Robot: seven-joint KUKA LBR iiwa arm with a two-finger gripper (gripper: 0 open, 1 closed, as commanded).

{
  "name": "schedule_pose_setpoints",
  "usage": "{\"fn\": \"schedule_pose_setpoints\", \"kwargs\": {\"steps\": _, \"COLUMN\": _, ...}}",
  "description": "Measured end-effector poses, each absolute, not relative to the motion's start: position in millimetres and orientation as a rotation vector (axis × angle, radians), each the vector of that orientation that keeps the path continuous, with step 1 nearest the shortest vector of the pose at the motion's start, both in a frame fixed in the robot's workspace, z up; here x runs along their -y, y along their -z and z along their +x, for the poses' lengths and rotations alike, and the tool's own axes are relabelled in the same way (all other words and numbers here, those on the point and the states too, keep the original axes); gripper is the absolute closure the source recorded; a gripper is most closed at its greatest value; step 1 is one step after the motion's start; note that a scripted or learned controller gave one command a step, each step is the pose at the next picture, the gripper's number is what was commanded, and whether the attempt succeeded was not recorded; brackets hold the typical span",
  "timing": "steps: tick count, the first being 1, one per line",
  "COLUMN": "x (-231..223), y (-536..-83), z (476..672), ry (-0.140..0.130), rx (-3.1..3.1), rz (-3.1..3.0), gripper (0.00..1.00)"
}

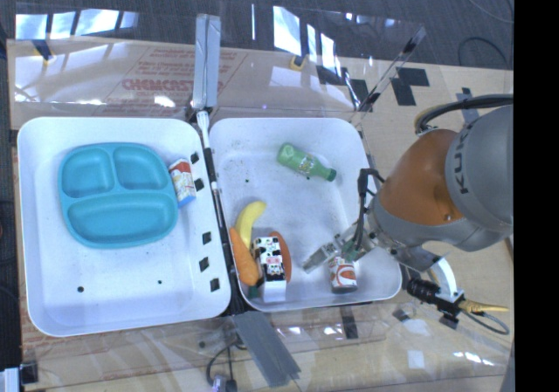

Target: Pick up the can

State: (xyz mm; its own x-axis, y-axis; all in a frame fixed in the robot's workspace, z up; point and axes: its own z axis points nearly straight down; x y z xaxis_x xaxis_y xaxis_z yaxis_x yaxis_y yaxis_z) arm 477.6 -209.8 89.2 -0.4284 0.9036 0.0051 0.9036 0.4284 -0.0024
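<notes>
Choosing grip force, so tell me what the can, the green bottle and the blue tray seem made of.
Can: likely metal under a glossy red and white printed label, though too small to be sure. Green bottle: probably plastic, with a smooth sheen. Blue tray: apparently moulded plastic, with a matte, uniform colour.

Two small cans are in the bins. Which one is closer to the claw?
The can in the right bin, near its front right corner, right beside the claw. The other can lies in the left bin beside the blue tray.
</notes>
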Motion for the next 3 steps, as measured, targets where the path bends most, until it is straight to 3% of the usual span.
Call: {"fn": "schedule_pose_setpoints", "kwargs": {"steps": 3, "x": 210.3, "y": -89.2, "z": 477.4, "ry": 0.001, "rx": 2.642, "rz": -1.69, "gripper": 0.0}}
